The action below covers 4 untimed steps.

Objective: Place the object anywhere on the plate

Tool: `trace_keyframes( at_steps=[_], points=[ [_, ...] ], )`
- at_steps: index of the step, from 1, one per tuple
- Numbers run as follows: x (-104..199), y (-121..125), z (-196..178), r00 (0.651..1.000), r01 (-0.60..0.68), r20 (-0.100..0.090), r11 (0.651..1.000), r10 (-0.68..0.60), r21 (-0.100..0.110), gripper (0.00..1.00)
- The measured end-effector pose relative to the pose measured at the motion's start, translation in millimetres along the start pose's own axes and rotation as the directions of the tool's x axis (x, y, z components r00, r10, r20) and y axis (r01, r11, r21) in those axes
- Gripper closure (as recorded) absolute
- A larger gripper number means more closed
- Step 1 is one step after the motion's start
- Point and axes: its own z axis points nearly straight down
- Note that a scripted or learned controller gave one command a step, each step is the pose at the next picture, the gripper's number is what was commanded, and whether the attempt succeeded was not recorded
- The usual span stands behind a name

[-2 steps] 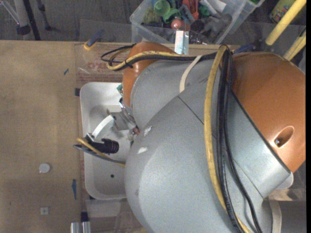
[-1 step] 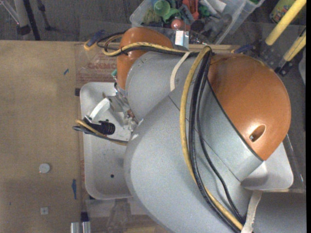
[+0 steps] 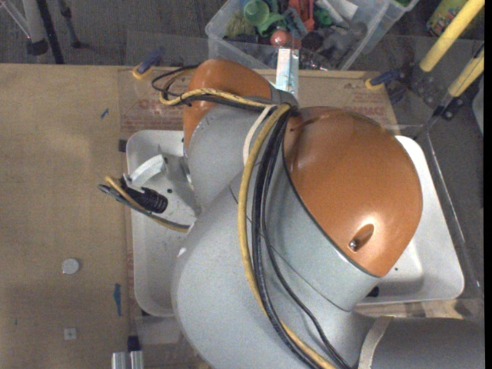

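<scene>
Because the big grey metal robot arm (image 3: 231, 283) with its glossy orange domed joint cover (image 3: 354, 198) lies across the middle of the view, the relation the coming move turns on is hidden. The gripper sits somewhere beneath the wrist, over the left bin, and I cannot tell whether it is open, closed or gripping anything. The object and the plate are covered too, so which way the object lies from the gripper, and how its long axis runs, cannot be read.

Around the arm, the flat tan board surface (image 3: 54, 129) looks matte and lightly scuffed. The left shallow white plastic bin (image 3: 146, 275) shows a smooth rounded rim and a bare strip of floor. The right white bin (image 3: 438, 267) shows its far corner and rim. Beyond the surface stands a clear plastic tub (image 3: 231, 21) of mixed coloured toys. A bundle of yellow and black cables (image 3: 250, 206) drapes over the arm's casing. A black plug on a yellow lead (image 3: 146, 200) juts out over the left bin, beside a curved white strip (image 3: 147, 167). A small grey disc (image 3: 70, 266) lies on the surface, well apart.
</scene>
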Motion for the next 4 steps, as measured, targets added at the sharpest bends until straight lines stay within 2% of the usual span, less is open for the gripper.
trace_keyframes(
  at_steps=[1,2,3,4],
  points=[
    [-70.3,34.1,-8.4,0.997,0.073,-0.014,0.997,-0.073,0.000,1.00],
    [27.7,14.7,-31.4,0.985,0.170,0.005,0.985,-0.170,-0.002,1.00],
    [-40.0,-6.8,-0.7,1.000,0.029,-0.001,1.000,-0.029,-0.002,1.00],
    [22.9,38.6,-71.5,1.000,0.014,0.004,1.000,-0.014,-0.003,1.00]
  ],
)
